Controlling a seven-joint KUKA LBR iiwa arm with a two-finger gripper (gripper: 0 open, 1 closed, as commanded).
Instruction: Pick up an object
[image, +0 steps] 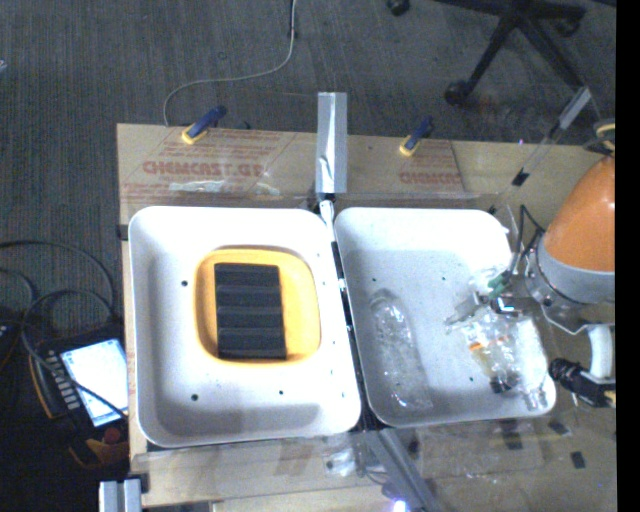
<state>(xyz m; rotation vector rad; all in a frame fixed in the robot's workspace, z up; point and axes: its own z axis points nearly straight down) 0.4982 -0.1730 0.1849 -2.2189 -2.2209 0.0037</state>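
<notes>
White plastic formed the two shallow bins, the left bin (160, 330) and the right bin (430, 250), which sat side by side on a tan board bench (150, 165) printed with faded red lettering. In the middle of the left bin lay a yellow, rounded rectangular tray (305, 300) with a black ribbed rectangular block (250, 310) lying in it.

The right bin held two see-through things. A crumpled clear plastic bottle (392, 335) lay near that bin's left wall, well apart from the arm. A bundle of clear plastic packaging with small coloured flecks (505, 355) lay against the bin's right side.

The grey arm with its orange band (590, 225) reached in over the right bin's right rim. Its gripper (503, 292) hung just above the upper end of the clear packaging, and glare and clutter there made it impossible to tell whether it was released, clenched or grasping anything.

Two blue-and-yellow clamps, one (203, 123) on the left and one (417, 133) on the right, gripped the bench's far edge, with a grey metal strip (331, 140) standing between them.
</notes>
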